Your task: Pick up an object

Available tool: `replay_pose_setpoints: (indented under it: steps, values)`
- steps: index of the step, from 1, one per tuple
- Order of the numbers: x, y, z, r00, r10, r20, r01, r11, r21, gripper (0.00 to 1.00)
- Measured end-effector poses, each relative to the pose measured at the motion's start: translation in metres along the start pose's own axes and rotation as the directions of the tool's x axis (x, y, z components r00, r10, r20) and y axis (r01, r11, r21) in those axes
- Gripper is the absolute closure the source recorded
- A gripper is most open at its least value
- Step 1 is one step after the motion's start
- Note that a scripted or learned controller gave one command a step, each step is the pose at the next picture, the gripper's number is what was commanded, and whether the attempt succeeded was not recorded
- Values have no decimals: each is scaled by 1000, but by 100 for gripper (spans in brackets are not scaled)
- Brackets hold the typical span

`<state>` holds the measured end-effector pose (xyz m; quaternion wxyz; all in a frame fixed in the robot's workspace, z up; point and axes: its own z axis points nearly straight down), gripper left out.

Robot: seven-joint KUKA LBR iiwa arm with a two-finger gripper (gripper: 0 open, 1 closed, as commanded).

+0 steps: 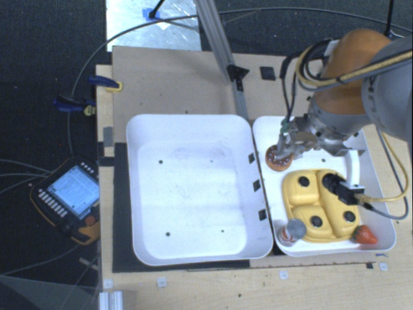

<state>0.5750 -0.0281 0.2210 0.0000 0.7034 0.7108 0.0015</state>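
The tan bench (174, 82) carries everything, and the yellow block (308, 206) near its lower right serves as the marker for the rest. The left bin (193, 192) lies well to the left of the block, its white floor bare apart from a few dark dots. The right bin (263, 133) holds the block, which fills most of its lower half and shows rounded lobes with dark spots on top. The arm (387, 95) comes in from the view's right, above and to the right of the block. Its orange band (355, 50) sits high up, and the grey wrist bends down and leftward from there toward the block's upper left. A grey pole (216, 31) slants across the bench far above and left of the block. A handheld pendant (70, 196) with a lit screen lies off the bench, far to the block's left, past the left bin. The gripper (286, 150) hangs just above the block's upper-left corner, pointing down, right over a brown disc (277, 162); whether it is wide, narrow or closed on anything cannot be told from this angle. The disc rests on the bin floor just up and left of the block, near it but apart. A red thing (366, 236) sits at the block's lower-right corner, touching or nearly so. A small grey cap (296, 227) sits against the block's lower-left corner.
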Motion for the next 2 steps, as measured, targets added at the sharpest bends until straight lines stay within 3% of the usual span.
replay_pose_setpoints:
  steps: [2]
  values:
    - [97, -14, 1, 1000, 1, 0, -1, 1000, 2, 100]
